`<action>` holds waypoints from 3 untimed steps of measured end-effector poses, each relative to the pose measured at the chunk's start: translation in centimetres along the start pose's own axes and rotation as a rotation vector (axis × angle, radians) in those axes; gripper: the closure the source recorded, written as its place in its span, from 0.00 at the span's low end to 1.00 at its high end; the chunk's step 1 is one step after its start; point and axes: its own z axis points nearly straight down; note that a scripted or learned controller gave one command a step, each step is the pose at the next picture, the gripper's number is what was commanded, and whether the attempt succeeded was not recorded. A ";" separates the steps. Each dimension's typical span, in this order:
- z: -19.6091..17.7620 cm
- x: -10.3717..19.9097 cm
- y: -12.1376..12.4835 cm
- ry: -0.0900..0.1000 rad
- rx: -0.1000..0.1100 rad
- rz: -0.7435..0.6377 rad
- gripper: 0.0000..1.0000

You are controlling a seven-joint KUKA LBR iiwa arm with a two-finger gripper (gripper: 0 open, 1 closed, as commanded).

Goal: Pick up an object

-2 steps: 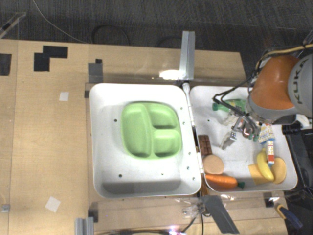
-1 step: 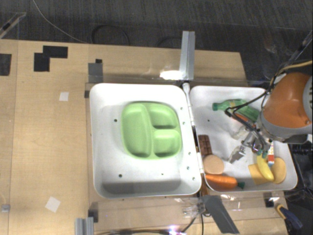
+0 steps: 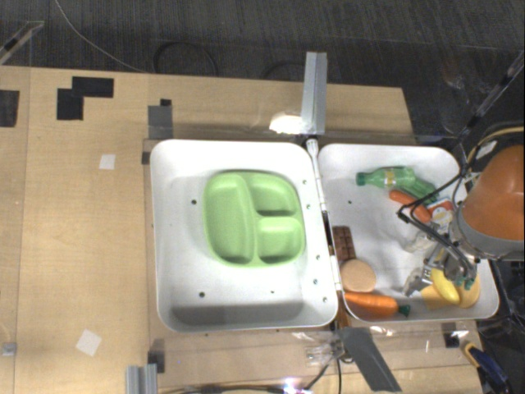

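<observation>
The right bin (image 3: 369,220) holds several objects. A green bottle (image 3: 395,178) lies at its back, with a red-orange item (image 3: 408,199) beside it. A brown chocolate bar (image 3: 342,240), a round tan bun (image 3: 358,276) and a carrot (image 3: 371,304) lie along the left and front. A yellow banana (image 3: 449,292) rests in the front right corner. My gripper (image 3: 435,273) hangs low over that corner, right at the banana's upper left edge. The arm's orange band (image 3: 496,203) and black cables hide part of the bin behind it.
The left bin (image 3: 176,302) bears a green divided plate (image 3: 250,217) in its middle. A metal post (image 3: 315,97) stands at the back between the bins. The bench's wooden top spreads to the left.
</observation>
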 end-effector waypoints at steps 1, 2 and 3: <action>-0.1 1.1 3.0 -0.002 0.001 0.004 0.00; -0.1 1.8 4.9 -0.005 0.002 -0.084 0.00; -0.1 3.2 8.8 -0.005 -0.001 -0.130 0.00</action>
